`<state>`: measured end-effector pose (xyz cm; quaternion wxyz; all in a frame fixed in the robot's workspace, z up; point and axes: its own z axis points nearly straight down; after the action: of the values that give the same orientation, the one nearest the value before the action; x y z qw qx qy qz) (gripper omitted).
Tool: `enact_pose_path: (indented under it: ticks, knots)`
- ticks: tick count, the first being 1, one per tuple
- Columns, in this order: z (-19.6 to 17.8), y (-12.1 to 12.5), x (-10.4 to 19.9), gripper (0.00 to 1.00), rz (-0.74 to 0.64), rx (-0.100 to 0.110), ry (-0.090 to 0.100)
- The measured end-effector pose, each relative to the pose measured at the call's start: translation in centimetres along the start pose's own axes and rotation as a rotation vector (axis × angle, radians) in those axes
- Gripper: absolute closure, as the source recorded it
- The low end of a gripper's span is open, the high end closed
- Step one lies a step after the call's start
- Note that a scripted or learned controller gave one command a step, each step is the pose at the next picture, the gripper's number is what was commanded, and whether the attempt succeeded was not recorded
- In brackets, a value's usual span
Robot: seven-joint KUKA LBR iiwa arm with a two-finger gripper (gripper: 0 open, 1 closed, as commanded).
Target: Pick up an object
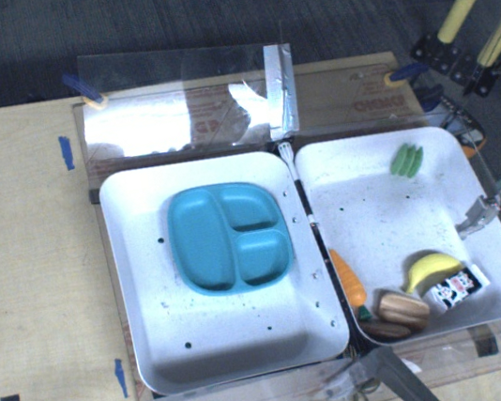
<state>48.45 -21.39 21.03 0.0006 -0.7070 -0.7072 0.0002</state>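
The pale tan wooden table (40,306) carries black square markings and short blue tape strips. Both shallow plastic bins are white: the left bin (151,345) is flecked with small dark specks, and so is the right bin (376,212). A teal-blue divided plastic plate (230,236) lies in the left one. In the right are a ridged light green toy (406,160), an orange carrot (350,281), a yellow banana (430,269), a brown wooden oval piece (402,309) and a small white carton with black print (457,287).
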Motion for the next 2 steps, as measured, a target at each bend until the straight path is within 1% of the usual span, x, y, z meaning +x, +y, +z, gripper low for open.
enact_pose_path:
  ticks: [1, 2]
  knots:
    - [4.0, 4.6, 3.7, 0.00, -0.318, 0.001, 0.001]
    - [11.8, 0.1, 5.1, 0.00, -0.679, -0.018, -0.009]
